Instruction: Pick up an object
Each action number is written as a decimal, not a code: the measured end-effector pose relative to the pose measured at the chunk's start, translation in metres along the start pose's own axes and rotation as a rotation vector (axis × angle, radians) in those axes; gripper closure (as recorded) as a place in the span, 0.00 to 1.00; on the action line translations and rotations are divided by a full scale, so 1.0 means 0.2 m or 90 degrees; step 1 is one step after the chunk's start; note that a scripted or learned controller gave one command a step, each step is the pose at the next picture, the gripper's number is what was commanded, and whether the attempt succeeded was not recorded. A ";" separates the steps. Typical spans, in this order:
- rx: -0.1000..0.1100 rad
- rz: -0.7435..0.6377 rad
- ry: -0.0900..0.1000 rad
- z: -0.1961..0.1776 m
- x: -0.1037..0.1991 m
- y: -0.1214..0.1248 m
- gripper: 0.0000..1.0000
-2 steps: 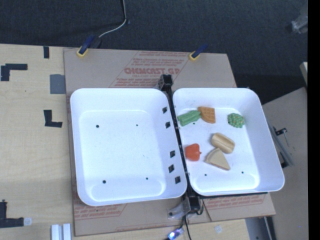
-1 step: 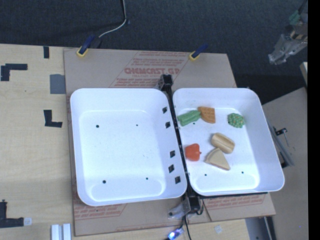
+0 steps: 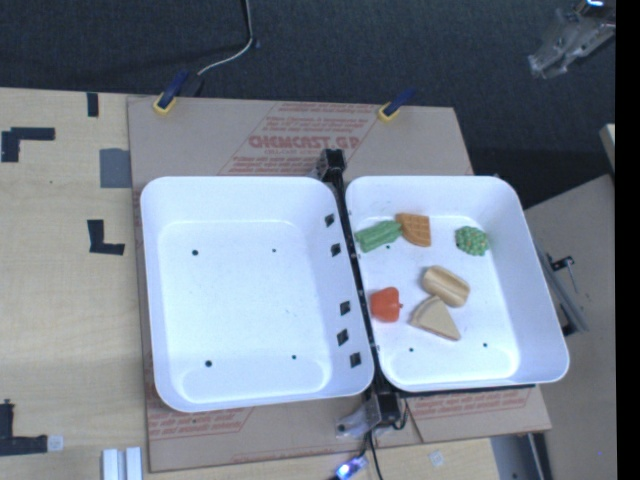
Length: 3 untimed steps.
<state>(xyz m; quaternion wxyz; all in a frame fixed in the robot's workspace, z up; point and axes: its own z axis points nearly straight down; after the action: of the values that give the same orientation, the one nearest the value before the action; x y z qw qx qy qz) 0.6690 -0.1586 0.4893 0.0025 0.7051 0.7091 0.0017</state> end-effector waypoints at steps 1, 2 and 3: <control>0.000 -0.002 0.001 -0.25 0.47 0.00 1.00; 0.012 0.008 0.000 0.46 -0.01 -0.01 1.00; -0.001 0.000 0.000 0.03 0.26 0.00 1.00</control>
<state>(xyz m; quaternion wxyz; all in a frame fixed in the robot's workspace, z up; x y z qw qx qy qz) 0.6690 -0.1075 0.4833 0.0031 0.7050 0.7092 0.0027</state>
